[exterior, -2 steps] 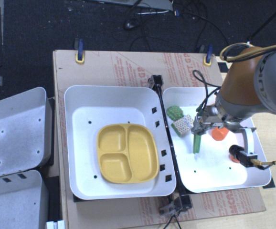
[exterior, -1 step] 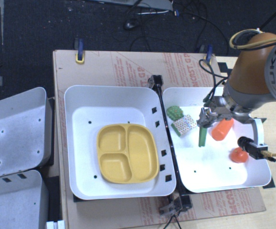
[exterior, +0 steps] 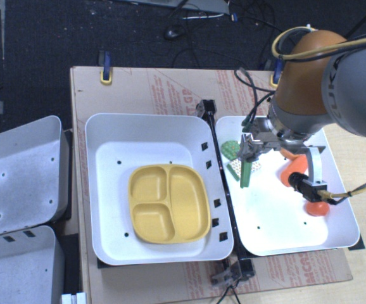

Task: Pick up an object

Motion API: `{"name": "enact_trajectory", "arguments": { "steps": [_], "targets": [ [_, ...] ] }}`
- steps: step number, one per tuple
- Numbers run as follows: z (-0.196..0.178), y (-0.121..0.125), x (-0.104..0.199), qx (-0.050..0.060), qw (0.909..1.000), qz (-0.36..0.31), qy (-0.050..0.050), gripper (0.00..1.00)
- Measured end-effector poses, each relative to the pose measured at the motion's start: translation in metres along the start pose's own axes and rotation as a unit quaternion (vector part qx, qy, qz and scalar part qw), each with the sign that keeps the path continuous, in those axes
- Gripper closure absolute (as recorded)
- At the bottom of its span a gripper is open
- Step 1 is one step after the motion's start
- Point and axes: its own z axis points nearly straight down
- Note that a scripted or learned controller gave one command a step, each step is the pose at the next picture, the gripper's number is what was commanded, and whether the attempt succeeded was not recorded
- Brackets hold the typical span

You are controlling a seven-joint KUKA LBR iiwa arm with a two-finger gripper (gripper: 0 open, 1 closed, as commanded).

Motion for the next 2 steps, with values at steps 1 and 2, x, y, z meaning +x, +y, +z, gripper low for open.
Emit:
{"name": "enact_trajectory", "arguments": {
  "steps": [1, 2],
  "targets": [
    [0.000, 0.014, 0.063, 0.000, 1.0000, -0.001, 0.000, 1.00],
    [-0.013, 0.029, 0.120, 0.000, 1.0000, 0.000, 0.000, 1.00]
  ]
}}
